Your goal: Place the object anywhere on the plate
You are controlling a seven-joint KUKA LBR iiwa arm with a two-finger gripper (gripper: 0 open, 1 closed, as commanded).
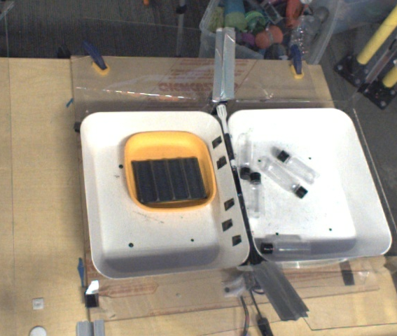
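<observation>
The orange plate (170, 170) sits in the left bin (100, 187) – the clear vials (289, 168) lie right of it, across the divider (227, 187), long axes slanting down-right; the gripper's state I cannot tell

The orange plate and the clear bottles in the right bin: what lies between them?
In the camera view, the two bins' adjoining walls, marked with black squares, lie between the orange plate and the clear bottles.
</observation>
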